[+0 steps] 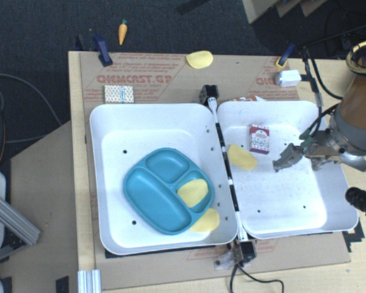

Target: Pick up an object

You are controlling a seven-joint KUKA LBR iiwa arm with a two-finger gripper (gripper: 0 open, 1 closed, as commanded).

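Observation:
My gripper (291, 156) hangs over the right side of the right bin (305, 215), with the arm coming in from the right. A small red and white box (259, 138) lies in that bin's upper middle, to the left of the gripper and apart from it. Close to the bin's left wall rests a yellow lump (241, 157). In the left bin (110, 133) a blue divided plate (155, 194) holds a yellow piece (193, 191). Another yellow piece (205, 221) lies against the plate's lower right edge.
Outside the bins, a yellow lump (199, 59) lies on the board behind them, with a patterned packet (119, 93) at the back left. A small carrot toy (122, 32) lies on the dark floor. A white block (289, 77) and cables sit at the back right.

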